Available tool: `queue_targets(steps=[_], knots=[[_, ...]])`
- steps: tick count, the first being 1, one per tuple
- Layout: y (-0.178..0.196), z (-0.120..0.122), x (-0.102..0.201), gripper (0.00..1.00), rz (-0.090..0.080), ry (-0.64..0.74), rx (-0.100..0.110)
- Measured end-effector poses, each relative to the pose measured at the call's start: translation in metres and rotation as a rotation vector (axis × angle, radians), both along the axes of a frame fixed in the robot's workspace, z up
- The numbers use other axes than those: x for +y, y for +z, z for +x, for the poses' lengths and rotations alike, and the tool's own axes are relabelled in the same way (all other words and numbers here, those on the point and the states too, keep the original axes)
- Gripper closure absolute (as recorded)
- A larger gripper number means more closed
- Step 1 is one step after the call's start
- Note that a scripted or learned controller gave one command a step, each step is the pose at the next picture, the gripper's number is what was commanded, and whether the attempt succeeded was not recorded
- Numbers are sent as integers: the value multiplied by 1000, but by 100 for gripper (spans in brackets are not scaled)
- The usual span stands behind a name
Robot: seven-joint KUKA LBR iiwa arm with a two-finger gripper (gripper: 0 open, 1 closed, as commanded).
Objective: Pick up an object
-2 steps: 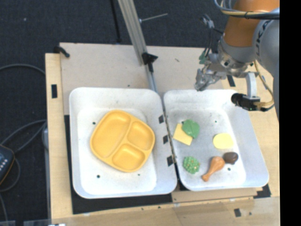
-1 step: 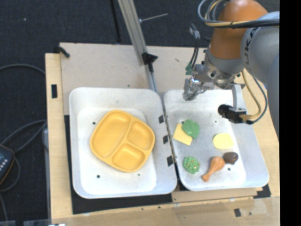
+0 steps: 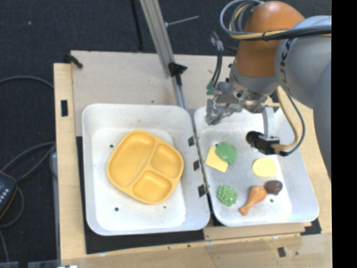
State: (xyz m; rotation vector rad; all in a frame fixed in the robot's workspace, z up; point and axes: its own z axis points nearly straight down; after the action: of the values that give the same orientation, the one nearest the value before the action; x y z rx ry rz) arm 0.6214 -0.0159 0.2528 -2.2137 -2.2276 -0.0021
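Note:
My gripper (image 3: 215, 115) hangs over the far left corner of the right bin (image 3: 301, 205), above the toy food and apart from it. Nothing shows between its fingers. In that bin lie a yellow cheese wedge (image 3: 216, 161) touching a green leaf (image 3: 227, 151), a pale yellow oval piece (image 3: 264, 167), a dark brown piece (image 3: 273, 187), a chicken drumstick (image 3: 252, 199) and a bumpy green piece (image 3: 226, 195). The nearest things to the gripper are the leaf and the cheese, a little toward the front.
The left bin (image 3: 97, 216) holds a yellow divided tray (image 3: 145, 166). A slanted metal pole (image 3: 162, 38) rises behind the bins. A black cable end (image 3: 262, 142) from the arm hangs over the right bin near the oval piece.

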Motion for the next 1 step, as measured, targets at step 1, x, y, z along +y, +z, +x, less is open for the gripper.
queue_targets(steps=[1], knots=[[8, -21, 46, 100, 1, 2, 0]])
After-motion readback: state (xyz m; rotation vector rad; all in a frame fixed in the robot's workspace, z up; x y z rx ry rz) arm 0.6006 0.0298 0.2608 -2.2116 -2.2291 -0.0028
